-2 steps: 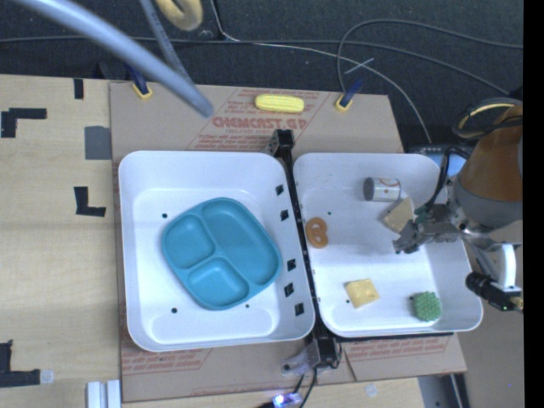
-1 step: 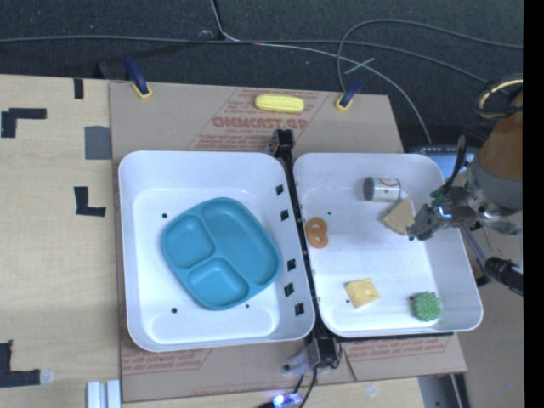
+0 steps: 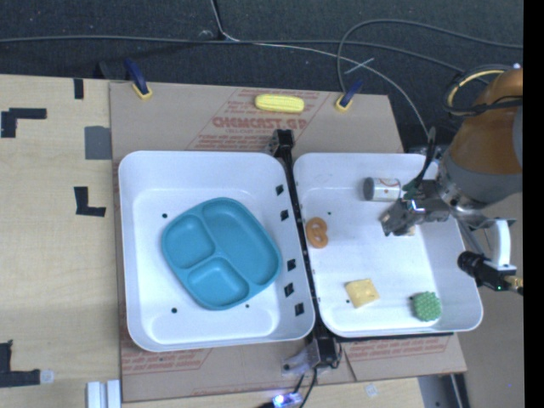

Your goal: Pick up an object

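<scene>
Nothing is being carried yet: the hand point(image 3: 398, 220) is hovering low in the right bin point(image 3: 450, 253), grip state impossible to tell, while the pretzel point(image 3: 317, 233), cheese-like block point(image 3: 362, 292) and green ball point(image 3: 426, 306) are lying untouched.

Small things in the right bin, ready to be picked.

A brown pretzel point(image 3: 317, 233) lies flat near the left wall of the right bin point(image 3: 340, 170). A yellow cheese-like block point(image 3: 362, 292) rests toward the front, and a green bumpy ball point(image 3: 426, 306) sits in the front right corner. A grey cylinder point(image 3: 381, 189) lies on its side near the back.
</scene>
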Motion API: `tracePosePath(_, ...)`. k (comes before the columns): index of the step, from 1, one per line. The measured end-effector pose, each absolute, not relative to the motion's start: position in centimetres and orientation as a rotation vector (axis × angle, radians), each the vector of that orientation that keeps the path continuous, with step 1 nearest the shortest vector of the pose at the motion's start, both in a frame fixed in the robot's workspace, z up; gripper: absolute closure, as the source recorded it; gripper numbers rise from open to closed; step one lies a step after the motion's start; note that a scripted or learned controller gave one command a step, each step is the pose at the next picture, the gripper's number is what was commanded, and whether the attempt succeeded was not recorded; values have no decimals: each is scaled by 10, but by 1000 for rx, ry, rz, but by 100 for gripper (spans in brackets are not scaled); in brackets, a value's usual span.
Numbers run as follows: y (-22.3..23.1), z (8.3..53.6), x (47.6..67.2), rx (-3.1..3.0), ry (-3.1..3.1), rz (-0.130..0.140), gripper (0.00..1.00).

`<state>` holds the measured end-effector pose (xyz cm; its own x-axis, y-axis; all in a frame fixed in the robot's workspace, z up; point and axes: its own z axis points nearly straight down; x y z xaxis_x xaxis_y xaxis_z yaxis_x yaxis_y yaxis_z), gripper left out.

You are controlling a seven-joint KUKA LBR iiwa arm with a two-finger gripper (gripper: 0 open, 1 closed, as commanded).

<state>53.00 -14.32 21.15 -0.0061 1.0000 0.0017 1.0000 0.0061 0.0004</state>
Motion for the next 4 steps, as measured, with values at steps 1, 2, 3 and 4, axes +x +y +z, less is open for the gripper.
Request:
tracePosePath(1, -92, 202, 546, -2213, -2227, 0, 100)
tracePosePath(2, -35, 212, 569, -2212, -2229, -2, 100)
tracePosePath(3, 10, 222, 589, -2214, -2228, -2, 100)
tracePosePath(4, 56, 213, 606, -2214, -2227, 1, 100)
